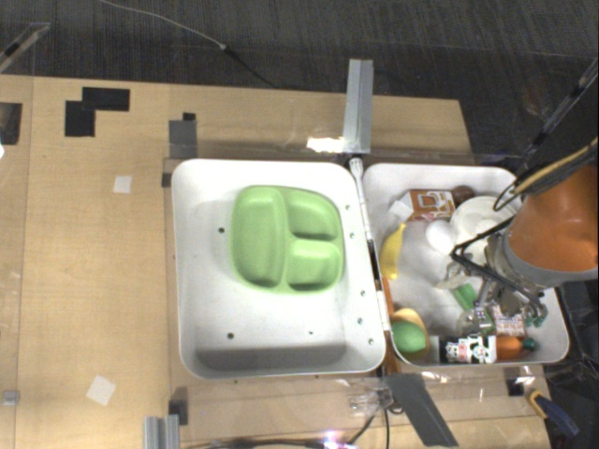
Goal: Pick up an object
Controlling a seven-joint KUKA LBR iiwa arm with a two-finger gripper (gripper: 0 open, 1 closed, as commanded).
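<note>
While the gripper (487,311), its grip state impossible to judge, hangs low inside the right bin (559,344) among clutter near the green ball (408,335), it should centre over one item before closing.

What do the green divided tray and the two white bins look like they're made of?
Green divided tray: likely molded plastic with a matte finish, judging by its even color, rounded compartment edges and lack of sharp glints. Left bin and right bin: probably plastic or coated sheet with a smooth semi-gloss surface, given the soft shading and rounded corners; the view can't settle which.
</note>
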